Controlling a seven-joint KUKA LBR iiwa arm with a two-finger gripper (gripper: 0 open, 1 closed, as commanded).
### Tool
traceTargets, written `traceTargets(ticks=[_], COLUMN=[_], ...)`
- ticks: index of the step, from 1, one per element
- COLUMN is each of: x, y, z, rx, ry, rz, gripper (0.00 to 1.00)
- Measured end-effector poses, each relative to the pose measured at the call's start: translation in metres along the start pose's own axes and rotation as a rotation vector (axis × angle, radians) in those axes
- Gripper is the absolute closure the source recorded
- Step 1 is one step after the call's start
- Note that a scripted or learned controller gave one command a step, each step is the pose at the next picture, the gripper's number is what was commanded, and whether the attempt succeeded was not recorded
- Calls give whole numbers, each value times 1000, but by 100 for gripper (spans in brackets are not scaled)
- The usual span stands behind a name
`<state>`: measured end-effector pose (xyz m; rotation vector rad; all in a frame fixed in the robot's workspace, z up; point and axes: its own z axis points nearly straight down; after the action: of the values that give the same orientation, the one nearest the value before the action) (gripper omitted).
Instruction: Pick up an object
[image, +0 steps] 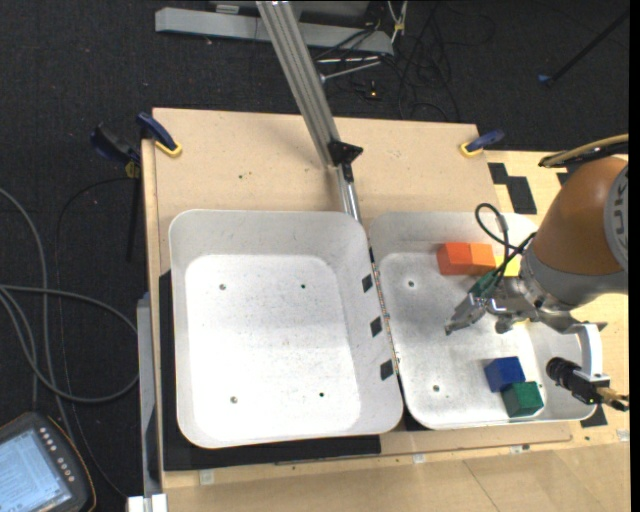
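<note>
In the right bin (420, 400) lie an orange block (466, 257) near the back, a blue block (503, 372) near the front right, and a green block (523, 399) touching the blue one's front. A sliver of a yellow piece (511, 266) peeks out beside the arm, right of the orange block. My gripper (468, 316) hangs over the bin's middle, in front of the orange block and behind and to the left of the blue one. No block sits between its fingers.
The left bin (190, 300) stands beside the right one. A metal rod (305, 85) slants in from the top to the bins' shared back edge. Clamps (160, 135) sit at the board's back corners. The arm's orange body (590, 230) looms over the right bin's right side.
</note>
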<state>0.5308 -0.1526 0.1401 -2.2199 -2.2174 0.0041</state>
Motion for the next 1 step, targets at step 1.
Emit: traceTargets(ticks=[1], x=[0], y=[0], z=[46], rx=[-4], ry=[-2], rz=[0], gripper=[0])
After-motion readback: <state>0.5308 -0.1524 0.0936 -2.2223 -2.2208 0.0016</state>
